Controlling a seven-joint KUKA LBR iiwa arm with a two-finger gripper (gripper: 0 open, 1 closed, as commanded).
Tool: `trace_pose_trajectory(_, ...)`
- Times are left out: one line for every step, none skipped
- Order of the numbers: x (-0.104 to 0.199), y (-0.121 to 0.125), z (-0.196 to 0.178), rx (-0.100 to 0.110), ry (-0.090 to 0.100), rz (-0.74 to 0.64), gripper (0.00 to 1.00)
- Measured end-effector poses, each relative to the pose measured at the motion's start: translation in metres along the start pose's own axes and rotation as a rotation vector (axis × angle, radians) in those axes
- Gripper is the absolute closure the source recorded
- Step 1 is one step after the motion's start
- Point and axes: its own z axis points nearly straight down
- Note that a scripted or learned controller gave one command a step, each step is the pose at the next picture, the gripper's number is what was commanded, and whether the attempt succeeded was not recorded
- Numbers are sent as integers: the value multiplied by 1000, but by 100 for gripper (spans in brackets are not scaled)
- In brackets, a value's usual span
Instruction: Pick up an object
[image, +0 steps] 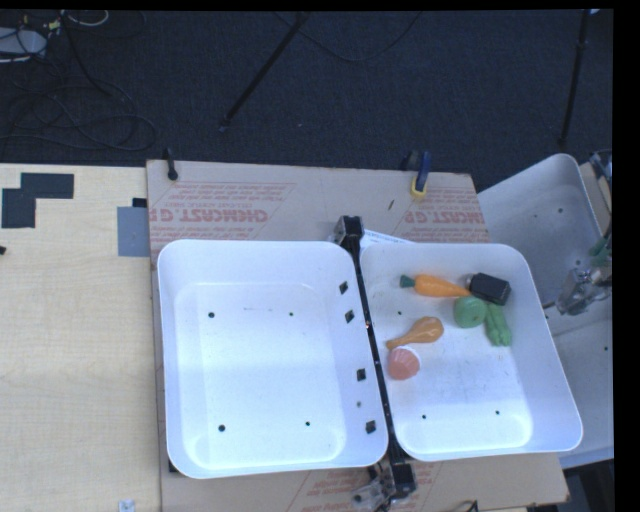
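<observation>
We see nothing lifted yet: the carrot (440, 286), green toy (483, 317) and others lie in the right bin (560, 400) (whether the pincer (578, 291) is open, we cannot tell).

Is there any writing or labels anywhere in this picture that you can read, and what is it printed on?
"CHEMCAST GP": red print on the cardboard sheet under the bins, seen upside down near its top left.
A second red print of the same kind near the sheet's top right: too blurred to read fully.
Red print on the cardboard's front edge, below the bins: too small to read.
The toys and the bins carry no legible text.
</observation>
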Motion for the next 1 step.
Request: trace_pose_trajectory(0, 5, 3, 1, 0, -1, 100)
